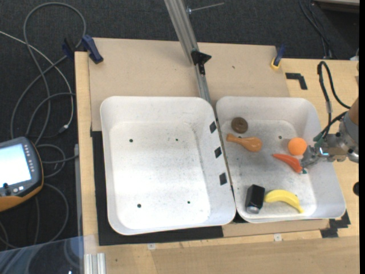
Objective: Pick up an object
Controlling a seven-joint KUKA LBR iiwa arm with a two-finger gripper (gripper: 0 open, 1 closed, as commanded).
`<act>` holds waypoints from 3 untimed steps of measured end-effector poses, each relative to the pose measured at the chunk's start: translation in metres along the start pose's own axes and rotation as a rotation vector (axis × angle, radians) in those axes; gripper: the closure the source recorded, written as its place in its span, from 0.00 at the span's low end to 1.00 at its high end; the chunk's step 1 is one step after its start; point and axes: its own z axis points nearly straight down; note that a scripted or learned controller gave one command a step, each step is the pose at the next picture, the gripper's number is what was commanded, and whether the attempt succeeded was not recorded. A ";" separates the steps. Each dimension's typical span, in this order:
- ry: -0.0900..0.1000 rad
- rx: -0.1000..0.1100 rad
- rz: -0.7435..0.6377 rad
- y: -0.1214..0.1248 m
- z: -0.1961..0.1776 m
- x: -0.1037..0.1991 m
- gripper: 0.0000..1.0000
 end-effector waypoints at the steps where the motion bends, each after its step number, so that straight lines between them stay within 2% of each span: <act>1: -0.001 0.000 0.001 0.003 -0.050 -0.010 1.00; 2: 0.001 0.002 0.001 0.004 -0.065 -0.010 1.00; 3: 0.004 0.005 -0.006 0.013 -0.073 0.046 1.00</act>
